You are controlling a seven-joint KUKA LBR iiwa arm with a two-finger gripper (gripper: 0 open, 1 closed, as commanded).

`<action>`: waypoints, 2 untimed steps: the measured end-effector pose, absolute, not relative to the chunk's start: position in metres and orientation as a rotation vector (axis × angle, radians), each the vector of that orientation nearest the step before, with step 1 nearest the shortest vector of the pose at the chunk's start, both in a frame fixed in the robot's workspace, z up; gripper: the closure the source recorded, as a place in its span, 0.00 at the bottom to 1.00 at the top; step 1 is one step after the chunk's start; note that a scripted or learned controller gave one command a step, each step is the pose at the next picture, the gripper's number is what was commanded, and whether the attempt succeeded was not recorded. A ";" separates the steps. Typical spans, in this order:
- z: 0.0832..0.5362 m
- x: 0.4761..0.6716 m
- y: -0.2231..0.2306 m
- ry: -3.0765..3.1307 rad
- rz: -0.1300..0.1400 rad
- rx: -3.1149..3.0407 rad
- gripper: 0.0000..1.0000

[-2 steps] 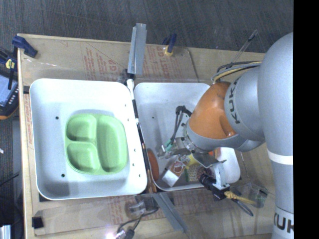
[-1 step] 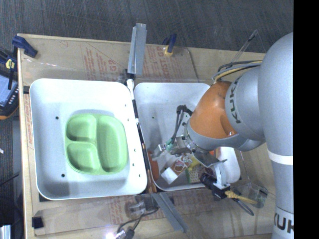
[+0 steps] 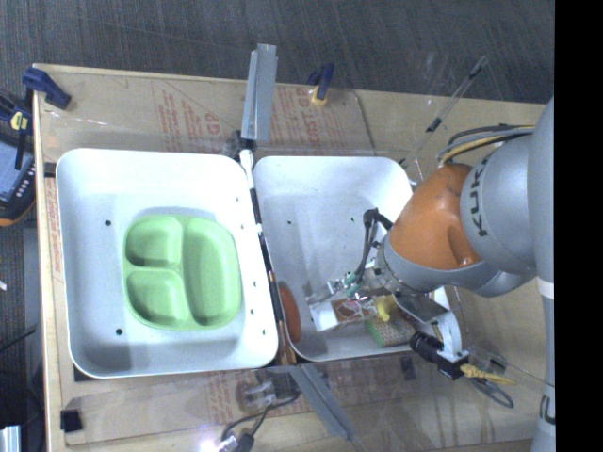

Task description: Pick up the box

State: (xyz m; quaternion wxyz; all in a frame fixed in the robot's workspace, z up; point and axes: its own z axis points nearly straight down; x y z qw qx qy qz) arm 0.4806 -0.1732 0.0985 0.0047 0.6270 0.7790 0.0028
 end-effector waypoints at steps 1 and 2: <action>0.107 0.480 -0.173 2.446 0.005 1.962 1.00; 0.242 0.523 -0.133 2.487 0.001 1.919 1.00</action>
